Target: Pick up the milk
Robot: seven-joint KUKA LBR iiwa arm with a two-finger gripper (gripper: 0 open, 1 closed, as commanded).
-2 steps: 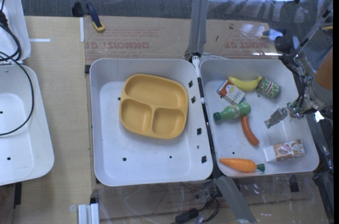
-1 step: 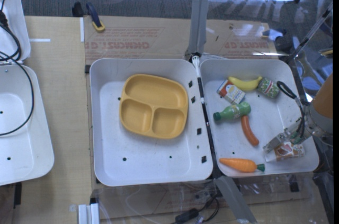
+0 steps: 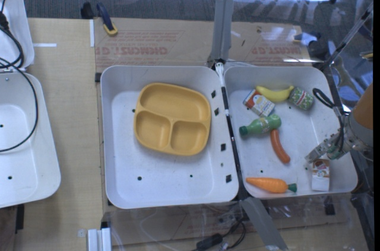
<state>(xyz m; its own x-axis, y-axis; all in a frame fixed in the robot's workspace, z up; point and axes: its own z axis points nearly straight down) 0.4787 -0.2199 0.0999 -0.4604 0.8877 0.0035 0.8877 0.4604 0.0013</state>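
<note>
Above the boxy white milk carton (image 3: 320, 175) — metal fingers (image 3: 321, 152), spread unclear.

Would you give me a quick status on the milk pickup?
Gripper just above milk carton in right bin, near corner. Carton not seen held. Carrot lies nearby, apart.

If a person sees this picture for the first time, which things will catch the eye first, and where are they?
The large yellow divided tray stands out first, lying alone in the left bin. Next come the colourful toy foods in the right bin: a banana, a green bottle and a carrot. At that bin's right edge the gripper hangs just above a small white milk carton.
</note>
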